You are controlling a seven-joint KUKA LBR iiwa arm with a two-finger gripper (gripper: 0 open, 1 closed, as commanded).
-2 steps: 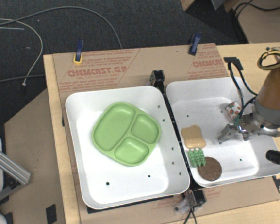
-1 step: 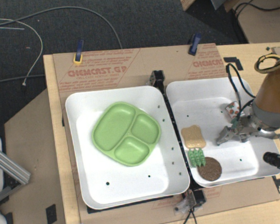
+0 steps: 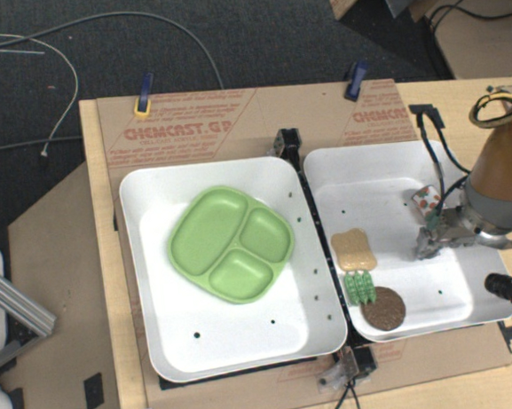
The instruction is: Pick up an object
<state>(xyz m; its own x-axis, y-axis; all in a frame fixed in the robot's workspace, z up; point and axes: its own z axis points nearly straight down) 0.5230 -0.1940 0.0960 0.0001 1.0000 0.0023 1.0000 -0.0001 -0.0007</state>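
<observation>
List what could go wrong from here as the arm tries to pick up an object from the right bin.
1. The tool sits low over bare bin floor, apart from the tan piece, green piece and brown disc, so it may close on nothing.
2. Those three lie packed against the right bin's left wall, so a grasp may catch two or hit the wall.
3. The small patterned item lies near the cables and could be knocked.

Two shallow white bins sit side by side: the left bin [image 3: 160, 332] at frame centre-left holds one green divided plate [image 3: 230, 243]. The right bin [image 3: 360, 168] holds four small things: one tan sponge-like block [image 3: 353, 249], one green ridged piece [image 3: 359, 287], one brown round disc [image 3: 384, 308], and one small red-and-white object [image 3: 426, 198]. Two blue clamps [image 3: 145, 93] grip the top edge of the board.
</observation>
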